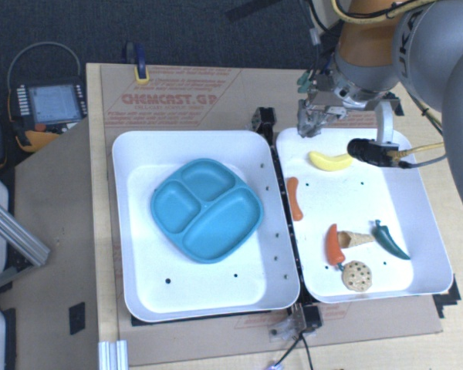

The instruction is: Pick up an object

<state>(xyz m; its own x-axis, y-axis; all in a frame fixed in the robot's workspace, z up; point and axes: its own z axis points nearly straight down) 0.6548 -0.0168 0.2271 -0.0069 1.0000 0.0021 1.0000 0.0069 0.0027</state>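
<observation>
My gripper [312,126] hangs over the far left corner of the right bin [417,206], its fingers pointing down with nothing seen between them. A yellow banana [329,161] lies just in front of it and slightly right. Nearer the camera in the same bin lie an orange carrot-like stick [294,198], a red piece [334,246] touching a tan cone [358,239], a teal pepper [389,239] and a round cookie [357,275].
The left bin [139,168] holds a blue divided plate [207,209]. A black clamp [263,119] sits at the far end of the ridge between the bins. A screen device [52,102] lies off the bench at far left.
</observation>
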